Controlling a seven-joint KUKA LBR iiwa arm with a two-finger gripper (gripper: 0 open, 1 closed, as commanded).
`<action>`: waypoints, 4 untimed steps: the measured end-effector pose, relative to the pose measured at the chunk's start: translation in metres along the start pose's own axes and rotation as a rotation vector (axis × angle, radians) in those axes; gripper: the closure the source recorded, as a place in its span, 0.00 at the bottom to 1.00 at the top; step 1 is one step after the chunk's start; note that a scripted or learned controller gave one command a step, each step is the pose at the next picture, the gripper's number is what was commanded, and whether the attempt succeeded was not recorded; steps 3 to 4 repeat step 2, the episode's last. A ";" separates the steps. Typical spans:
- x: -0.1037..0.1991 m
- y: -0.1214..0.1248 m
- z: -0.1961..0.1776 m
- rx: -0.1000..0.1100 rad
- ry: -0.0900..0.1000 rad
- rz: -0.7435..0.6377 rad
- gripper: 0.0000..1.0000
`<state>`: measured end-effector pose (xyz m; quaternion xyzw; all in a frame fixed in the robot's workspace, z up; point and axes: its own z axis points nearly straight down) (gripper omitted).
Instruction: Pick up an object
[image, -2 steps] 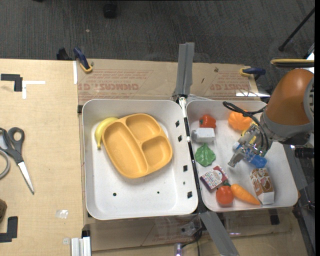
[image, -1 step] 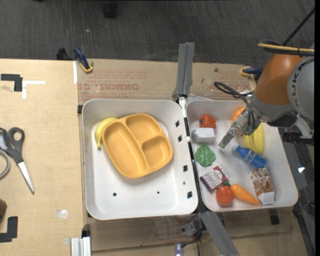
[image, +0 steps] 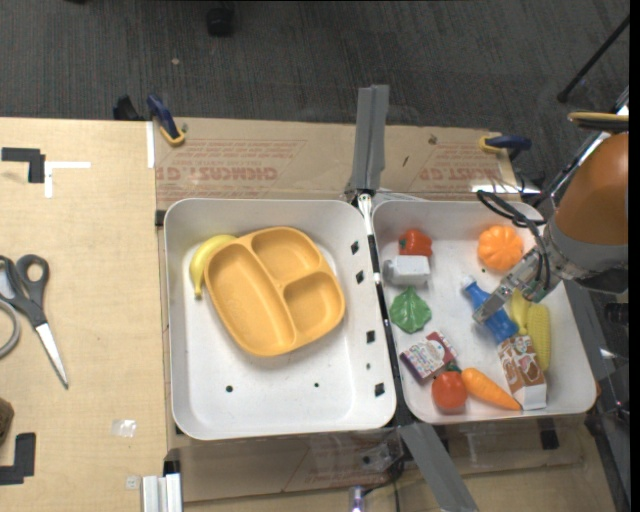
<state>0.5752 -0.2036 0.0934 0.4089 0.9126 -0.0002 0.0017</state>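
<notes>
Scissors (image: 35, 305) sat at the bench's left edge, yellow tray (image: 272, 290) in the left bin, while in the right bin (image: 455, 218) the gripper (image: 497, 306), arm angled in from the right, had fingers closing around the blue object (image: 487, 304); I'd confirm a centred grip, then lift straight.

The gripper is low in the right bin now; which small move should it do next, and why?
Probably a short descent onto the blue object. The gripper sits over its right end, with the corn close beside it, so going straight down there likely avoids catching the corn. Whether anything is between its tips is unclear.
</notes>
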 end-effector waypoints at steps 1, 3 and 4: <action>-0.001 0.001 -0.010 -0.001 -0.004 -0.003 1.00; 0.061 0.042 -0.162 0.002 0.001 0.357 1.00; 0.061 0.042 -0.162 0.002 0.001 0.357 1.00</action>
